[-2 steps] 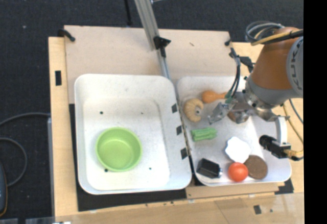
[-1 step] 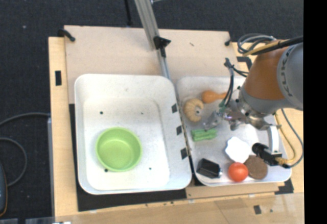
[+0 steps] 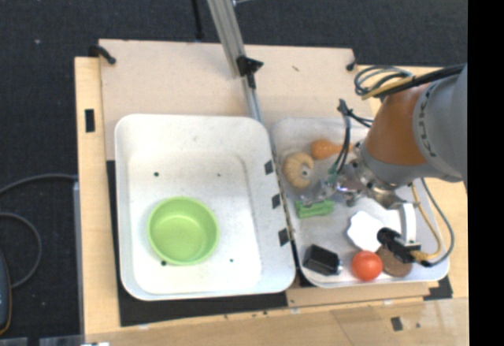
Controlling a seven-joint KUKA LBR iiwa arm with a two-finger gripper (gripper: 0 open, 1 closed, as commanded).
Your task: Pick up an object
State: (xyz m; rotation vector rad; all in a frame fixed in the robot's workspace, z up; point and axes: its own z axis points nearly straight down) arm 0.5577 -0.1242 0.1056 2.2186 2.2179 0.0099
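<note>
Our gripper (image 3: 327, 193) sits low in the right bin (image 3: 441, 269) over a green piece (image 3: 315, 210); grip state unclear, nothing visibly lifted yet.

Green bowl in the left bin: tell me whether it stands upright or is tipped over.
Upright. The green bowl shows its round open mouth and hollow inside to the camera, resting on the floor of the left bin.
</note>
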